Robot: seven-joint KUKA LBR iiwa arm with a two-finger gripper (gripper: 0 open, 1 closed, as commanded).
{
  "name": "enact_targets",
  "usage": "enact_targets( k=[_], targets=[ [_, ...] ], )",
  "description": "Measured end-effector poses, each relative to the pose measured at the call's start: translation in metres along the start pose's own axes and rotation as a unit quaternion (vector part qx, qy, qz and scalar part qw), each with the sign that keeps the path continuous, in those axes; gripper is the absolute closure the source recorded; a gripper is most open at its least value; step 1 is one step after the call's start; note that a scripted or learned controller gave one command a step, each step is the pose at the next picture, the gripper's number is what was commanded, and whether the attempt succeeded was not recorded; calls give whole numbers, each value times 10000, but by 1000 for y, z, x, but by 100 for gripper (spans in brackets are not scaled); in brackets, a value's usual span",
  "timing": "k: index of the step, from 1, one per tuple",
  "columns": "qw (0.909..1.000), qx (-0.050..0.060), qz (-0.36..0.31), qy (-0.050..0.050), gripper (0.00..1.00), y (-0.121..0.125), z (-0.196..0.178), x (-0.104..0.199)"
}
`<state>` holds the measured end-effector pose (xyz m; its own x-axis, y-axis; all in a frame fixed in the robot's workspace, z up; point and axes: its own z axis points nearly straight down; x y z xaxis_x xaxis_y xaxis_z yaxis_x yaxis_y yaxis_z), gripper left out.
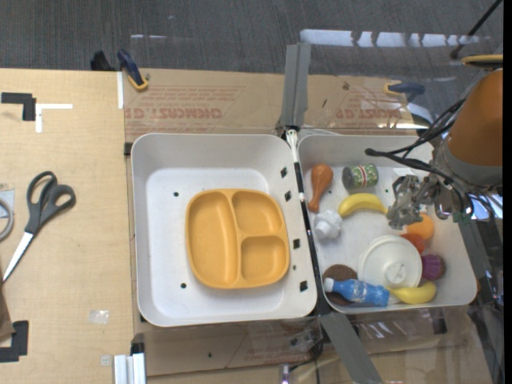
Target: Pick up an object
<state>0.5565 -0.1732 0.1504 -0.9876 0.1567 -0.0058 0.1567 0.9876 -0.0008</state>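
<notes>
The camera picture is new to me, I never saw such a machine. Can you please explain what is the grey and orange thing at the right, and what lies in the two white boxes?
This is one picture from a camera fixed above a bench, looking down at a slant. The grey and orange thing is a robot arm reaching in from the right. Its metal hand hangs over the right bin; whether it holds anything is hard to tell. That bin has small toys: a yellow banana, a green can, an orange drumstick, a white round lid and a blue bottle. The left bin holds a yellow divided plate. Scissors lie on the wooden bench at the left.
</notes>
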Motion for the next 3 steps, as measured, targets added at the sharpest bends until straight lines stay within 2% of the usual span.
enact_targets(
  k=[1, 2, 3],
  targets=[
    [9999, 5, -8, -104, 0, 1, -6, -5],
    [9969, -3, 781, 3, 0, 77, 33, -71],
    [9992, -3, 401, 0, 0, -29, 57, -64]
  ],
)
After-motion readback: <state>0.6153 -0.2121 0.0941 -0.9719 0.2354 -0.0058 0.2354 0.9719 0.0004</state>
